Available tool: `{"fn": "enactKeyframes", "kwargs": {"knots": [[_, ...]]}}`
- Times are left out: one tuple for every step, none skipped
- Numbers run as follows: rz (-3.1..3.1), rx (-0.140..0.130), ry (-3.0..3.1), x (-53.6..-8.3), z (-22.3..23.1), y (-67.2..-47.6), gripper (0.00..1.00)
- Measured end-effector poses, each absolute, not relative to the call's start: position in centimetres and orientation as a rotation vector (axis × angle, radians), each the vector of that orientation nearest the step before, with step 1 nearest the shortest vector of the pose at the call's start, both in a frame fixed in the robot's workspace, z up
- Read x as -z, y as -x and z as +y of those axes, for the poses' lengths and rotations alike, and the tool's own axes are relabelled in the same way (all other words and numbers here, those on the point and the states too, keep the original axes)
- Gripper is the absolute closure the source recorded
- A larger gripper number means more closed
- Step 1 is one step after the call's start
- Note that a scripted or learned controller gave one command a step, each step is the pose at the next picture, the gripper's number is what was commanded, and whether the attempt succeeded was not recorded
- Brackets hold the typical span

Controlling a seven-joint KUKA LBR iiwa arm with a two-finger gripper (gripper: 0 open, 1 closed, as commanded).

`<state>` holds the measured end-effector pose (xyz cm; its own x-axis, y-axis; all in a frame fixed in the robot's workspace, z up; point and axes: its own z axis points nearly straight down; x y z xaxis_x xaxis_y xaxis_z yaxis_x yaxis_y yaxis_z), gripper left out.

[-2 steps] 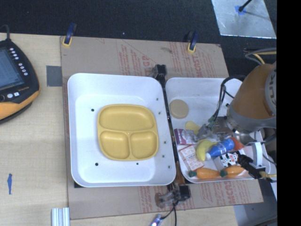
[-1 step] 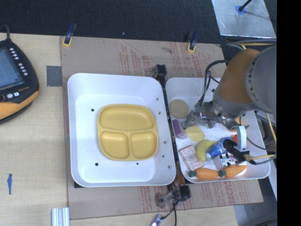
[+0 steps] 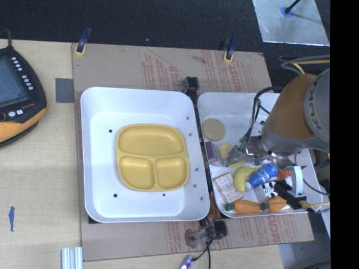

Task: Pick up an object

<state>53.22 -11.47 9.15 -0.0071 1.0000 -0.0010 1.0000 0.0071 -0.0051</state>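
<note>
The right bin (image 3: 235,102) holds a heap of small things: a tan round disc (image 3: 213,129), a yellow banana-shaped piece (image 3: 242,177), a blue bottle (image 3: 262,176), an orange carrot (image 3: 252,207), a small printed packet (image 3: 226,187) and a purple piece (image 3: 210,151). My gripper (image 3: 242,153) reaches down into this bin from the right, just above the yellow piece and left of the blue bottle. The arm's grey and orange wrist (image 3: 291,116) hides the bin's right part. Whether anything sits between the fingers is unclear.
The left bin (image 3: 101,150) holds a yellow three-compartment tray (image 3: 152,156). A teach pendant (image 3: 17,97) lies at the far left of the bench. Clamps (image 3: 83,41) pin the cardboard sheet at the back edge.
</note>
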Motion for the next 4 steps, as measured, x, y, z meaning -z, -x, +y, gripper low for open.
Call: {"fn": "enactKeyframes", "kwargs": {"knots": [[-2.229,-0.003,2.213,-9.2,-12.0,-50.5,0.00],[-2.234,0.001,2.215,-9.2,-11.8,-47.8,0.00],[-2.228,-0.003,2.209,-9.2,-9.3,-47.7,0.00],[-2.235,-0.005,2.202,-10.2,-9.4,-47.7,1.00]]}}
